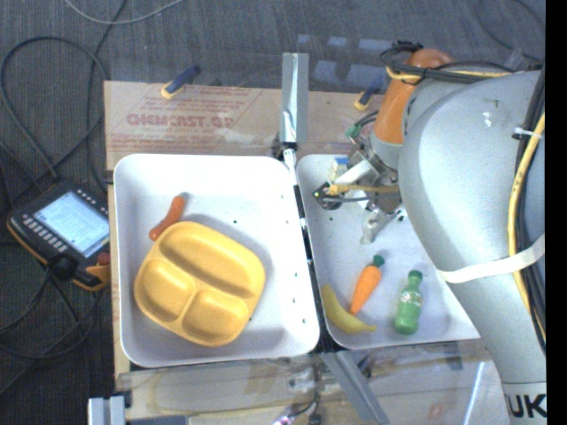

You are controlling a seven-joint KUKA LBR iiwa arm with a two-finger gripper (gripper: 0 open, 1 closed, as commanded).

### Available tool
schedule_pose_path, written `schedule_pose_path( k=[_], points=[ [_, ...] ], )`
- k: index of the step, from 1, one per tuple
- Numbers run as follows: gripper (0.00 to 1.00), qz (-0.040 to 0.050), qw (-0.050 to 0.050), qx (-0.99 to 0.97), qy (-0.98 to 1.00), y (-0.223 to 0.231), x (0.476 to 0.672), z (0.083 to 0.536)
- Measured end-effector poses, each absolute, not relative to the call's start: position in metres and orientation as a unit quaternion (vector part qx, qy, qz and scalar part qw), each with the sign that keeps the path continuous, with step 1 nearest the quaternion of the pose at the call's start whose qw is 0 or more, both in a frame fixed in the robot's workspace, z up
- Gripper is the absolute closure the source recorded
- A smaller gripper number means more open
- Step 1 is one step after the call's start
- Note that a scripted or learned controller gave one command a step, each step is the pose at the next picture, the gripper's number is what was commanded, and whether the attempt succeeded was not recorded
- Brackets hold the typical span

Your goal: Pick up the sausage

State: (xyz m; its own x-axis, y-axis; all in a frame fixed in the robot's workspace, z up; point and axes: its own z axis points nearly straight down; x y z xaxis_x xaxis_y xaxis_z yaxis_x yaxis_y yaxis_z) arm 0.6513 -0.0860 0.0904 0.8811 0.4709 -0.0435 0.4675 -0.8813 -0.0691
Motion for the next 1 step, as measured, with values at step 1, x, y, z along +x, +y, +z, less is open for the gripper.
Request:
schedule_pose_path(
  k=[1],
  points=[
    [1.0, 0.0156, 0.013, -0.97, -0.24, -0.0909, 0.6566, 0.1012]
  ],
)
